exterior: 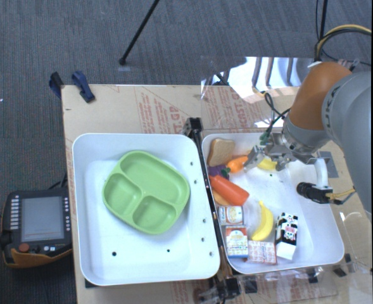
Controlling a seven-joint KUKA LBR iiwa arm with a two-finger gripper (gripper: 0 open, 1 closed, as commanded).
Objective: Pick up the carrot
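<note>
Camera view is showing the end effector [260,158] hovering, fingers spread, beside the orange tapered plastic carrot [229,189]; looking light, stiff, slippery; gripping mid-body seems best.

You look down from one fixed camera above the bench [129,106], tilted toward its far edge, with both white bins in frame. It seems to sit moderately high, since floor shows beyond the far edge.

Arm [347,106] cut off at right edge
</note>
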